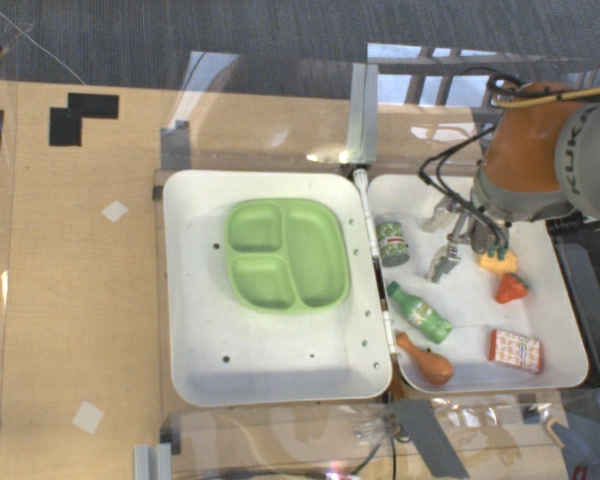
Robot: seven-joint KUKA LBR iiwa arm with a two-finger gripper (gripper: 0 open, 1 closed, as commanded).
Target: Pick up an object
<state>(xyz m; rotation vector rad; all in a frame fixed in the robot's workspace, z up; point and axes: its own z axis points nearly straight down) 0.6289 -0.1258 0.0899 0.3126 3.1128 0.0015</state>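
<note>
Seemingly the arm is in the approach step: in the camera view the gripper hangs over the middle of the right bin, its two fingers apart with bare white floor between them, clamped on nothing. Nothing is lifted yet, so the pick remains to be done. The next move, as I judge it, calls for choosing one target, centring the open fingers over it and descending squarely. Candidates lie all around: a small can against the bin's left wall, a green bottle lying slanted below it, a brown drumstick toy at the near-left corner, a red-and-white carton near the front edge, a strawberry and a yellow piece just right of the gripper. The left bin carries a green divided plate.
</note>
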